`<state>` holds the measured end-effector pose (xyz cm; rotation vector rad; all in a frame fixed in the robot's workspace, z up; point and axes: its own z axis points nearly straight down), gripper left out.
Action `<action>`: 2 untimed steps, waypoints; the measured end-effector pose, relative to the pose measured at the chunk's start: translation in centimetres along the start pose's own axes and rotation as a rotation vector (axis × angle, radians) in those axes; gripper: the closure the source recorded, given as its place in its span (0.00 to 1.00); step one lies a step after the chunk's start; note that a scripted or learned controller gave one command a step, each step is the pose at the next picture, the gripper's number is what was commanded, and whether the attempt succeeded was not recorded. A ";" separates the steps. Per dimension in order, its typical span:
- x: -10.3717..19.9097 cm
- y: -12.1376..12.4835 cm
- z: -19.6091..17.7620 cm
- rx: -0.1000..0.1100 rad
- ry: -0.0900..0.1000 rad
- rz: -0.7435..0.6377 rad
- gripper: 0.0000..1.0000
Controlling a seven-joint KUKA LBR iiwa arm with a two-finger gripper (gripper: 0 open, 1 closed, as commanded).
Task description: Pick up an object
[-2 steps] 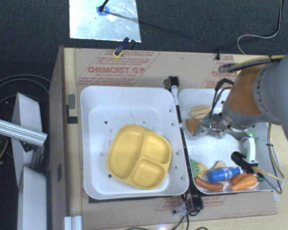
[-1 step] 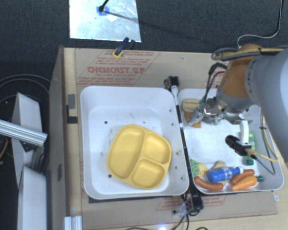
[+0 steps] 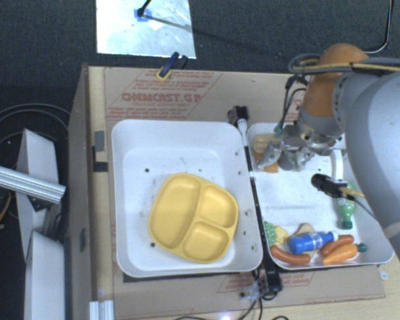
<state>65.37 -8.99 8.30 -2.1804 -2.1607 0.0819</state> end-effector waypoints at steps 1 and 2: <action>-1.4 1.3 -0.3 -0.081 -0.015 -0.011 0.00; -1.5 1.2 -1.2 -0.076 -0.016 -0.014 1.00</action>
